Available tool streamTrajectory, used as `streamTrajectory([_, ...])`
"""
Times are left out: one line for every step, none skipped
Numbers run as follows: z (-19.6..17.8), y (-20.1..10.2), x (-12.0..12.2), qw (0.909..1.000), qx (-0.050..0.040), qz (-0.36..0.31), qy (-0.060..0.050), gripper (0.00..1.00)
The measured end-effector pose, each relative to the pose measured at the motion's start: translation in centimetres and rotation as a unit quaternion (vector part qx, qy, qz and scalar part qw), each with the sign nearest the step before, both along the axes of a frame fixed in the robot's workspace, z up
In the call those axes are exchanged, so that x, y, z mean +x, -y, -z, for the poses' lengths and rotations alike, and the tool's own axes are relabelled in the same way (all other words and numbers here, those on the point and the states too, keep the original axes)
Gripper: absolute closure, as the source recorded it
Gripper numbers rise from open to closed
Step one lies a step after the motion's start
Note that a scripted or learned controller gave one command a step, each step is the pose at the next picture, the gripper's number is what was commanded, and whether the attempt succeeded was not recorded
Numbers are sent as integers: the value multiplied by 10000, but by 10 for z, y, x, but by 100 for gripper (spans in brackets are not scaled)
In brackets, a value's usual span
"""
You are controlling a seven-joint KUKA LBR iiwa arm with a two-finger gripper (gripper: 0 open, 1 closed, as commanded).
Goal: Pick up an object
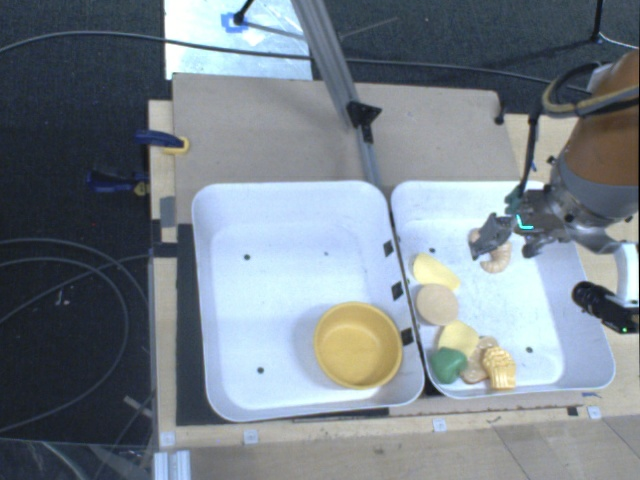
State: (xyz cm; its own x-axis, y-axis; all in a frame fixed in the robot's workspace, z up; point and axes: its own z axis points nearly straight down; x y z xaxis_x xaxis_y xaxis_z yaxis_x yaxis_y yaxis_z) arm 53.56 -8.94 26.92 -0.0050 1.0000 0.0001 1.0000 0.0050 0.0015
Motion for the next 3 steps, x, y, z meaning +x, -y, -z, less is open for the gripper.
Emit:
streamTrajectory([0,0,0,10000,-1,0,3,0])
streamTrajectory([50,7,7,10000,0,22,-19,0])
streamTrajectory([103,11,-3,10000,3,24,-23,0])
